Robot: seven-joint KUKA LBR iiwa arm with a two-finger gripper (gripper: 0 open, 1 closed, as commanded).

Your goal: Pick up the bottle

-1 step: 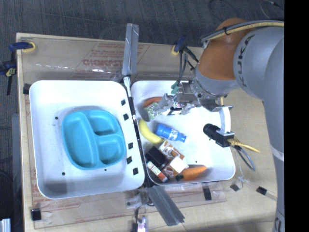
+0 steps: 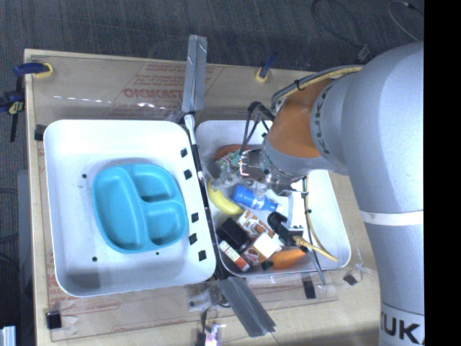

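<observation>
Blue bottle (image 2: 254, 197) lay among clutter mid right bin (image 2: 330, 193), beside banana (image 2: 222, 200); pincer (image 2: 248, 168) hovered just above it, likely positioning for grasp. Open or closed: cannot tell.

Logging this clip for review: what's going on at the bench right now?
The KUKA arm reaches from the right into the right bin, its gripper low over a pile of clutter: a blue bottle, a banana, an orange item. Nothing is visibly lifted yet. The left bin holds a blue divided tray.
</observation>
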